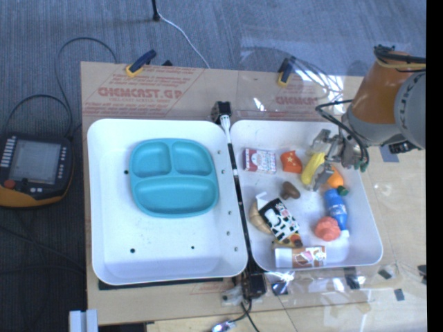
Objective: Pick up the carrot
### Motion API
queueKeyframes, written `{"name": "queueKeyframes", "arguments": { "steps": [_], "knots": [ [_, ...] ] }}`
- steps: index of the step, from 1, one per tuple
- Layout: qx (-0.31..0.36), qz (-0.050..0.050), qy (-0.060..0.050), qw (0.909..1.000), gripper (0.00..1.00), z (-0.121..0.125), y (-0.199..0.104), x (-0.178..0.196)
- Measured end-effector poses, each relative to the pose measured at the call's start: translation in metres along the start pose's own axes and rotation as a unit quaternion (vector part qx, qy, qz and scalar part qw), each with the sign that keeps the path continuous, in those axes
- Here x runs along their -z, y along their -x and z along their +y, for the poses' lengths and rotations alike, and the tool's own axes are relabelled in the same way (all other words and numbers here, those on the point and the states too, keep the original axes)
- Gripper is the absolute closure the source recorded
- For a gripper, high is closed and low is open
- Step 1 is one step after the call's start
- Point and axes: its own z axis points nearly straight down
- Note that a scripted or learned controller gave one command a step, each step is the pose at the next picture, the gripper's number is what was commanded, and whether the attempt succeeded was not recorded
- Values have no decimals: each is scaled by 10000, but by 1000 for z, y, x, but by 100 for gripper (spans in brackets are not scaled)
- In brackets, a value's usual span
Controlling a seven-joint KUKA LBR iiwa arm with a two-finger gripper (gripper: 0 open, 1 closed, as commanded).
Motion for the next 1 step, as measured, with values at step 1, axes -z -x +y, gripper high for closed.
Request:
{"name": "queueKeyframes", "arguments": {
  "steps": [1],
  "knots": [
    [19,-6,-16,10000,100,2,2,9]
  ]
}}
